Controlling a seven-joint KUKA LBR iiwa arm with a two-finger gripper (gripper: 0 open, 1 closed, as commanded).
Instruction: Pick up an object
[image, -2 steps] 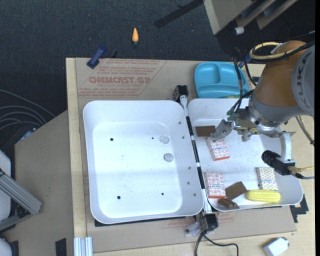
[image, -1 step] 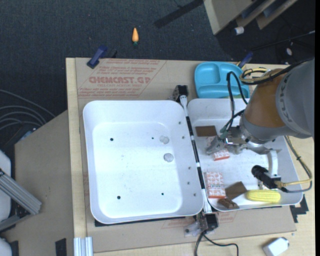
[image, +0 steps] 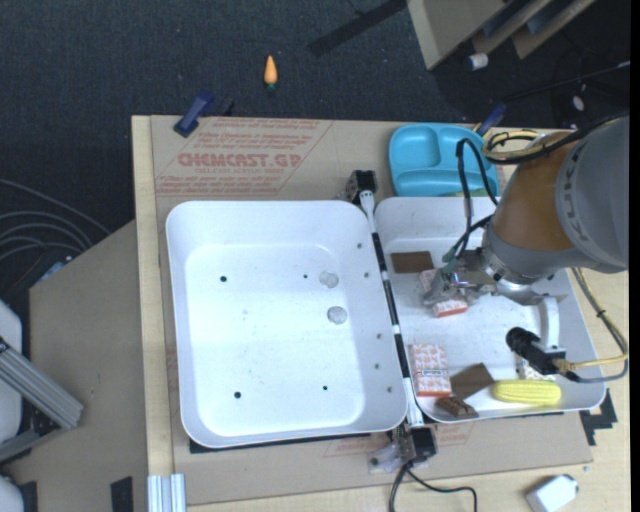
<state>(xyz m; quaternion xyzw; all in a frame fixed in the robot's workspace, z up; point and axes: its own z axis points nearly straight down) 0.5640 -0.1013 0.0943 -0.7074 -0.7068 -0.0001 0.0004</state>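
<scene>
My gripper (image: 448, 284) is low in the right bin (image: 575, 300), near its left wall, at the end of the grey arm with the orange band. Directly under and against it lies a small white and orange-red object (image: 450, 307); whether it sits between the fingers cannot be made out. A brown block (image: 411, 262) lies just to the upper left of the gripper. Toward the bin's front lie a red-and-white patterned box (image: 430, 368), a second brown block (image: 472, 379), a dark brown piece (image: 456, 407) and a yellow, banana-like object (image: 528, 393).
The left bin (image: 200, 240) holds two small grey round things (image: 328, 280) (image: 337, 316). A light blue tray (image: 432, 160) sits behind the right bin. A blue clip (image: 194, 115) lies at the board's back left edge, and a small orange object (image: 270, 70) on the dark floor.
</scene>
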